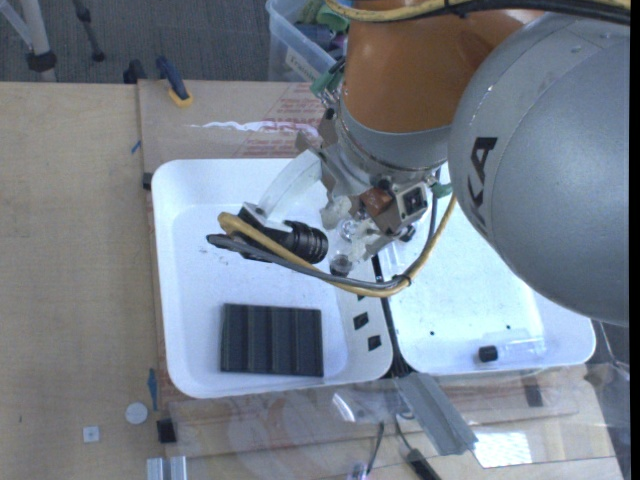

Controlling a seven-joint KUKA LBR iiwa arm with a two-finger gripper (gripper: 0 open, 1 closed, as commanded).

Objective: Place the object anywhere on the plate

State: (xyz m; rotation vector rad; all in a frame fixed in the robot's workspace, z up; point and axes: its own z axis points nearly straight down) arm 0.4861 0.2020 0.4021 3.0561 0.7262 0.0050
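the gripper [345,251] hangs over the left bin [188,298], near a dark ridged slab [272,340]. i cannot tell if it is open or closed.

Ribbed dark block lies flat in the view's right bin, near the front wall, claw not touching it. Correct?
No: the camera view shows the ribbed dark block in the view's left bin, not the right. It does lie flat near the front wall, claw not touching it.
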